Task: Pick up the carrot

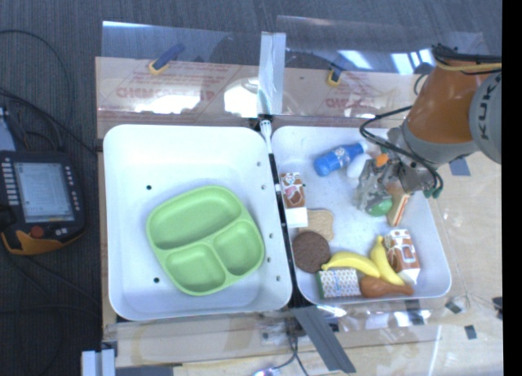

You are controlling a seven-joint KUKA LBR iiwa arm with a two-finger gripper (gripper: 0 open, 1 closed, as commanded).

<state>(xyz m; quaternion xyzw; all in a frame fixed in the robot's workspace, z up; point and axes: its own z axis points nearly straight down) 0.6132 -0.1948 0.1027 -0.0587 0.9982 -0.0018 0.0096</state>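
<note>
Pincer (383, 191) is hovering low in the right white plastic bin (438, 240), right of centre, seemingly lining up over the slim orange carrot (397, 205) under it. Honestly can't tell its grip state.

Arm (457, 113): grey housing, broad orange band above wrist, black cable looped alongside, dark lettering on casing.

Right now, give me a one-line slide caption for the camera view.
Gripper lowered into the right bin by the carrot; green plate in left bin.
</note>
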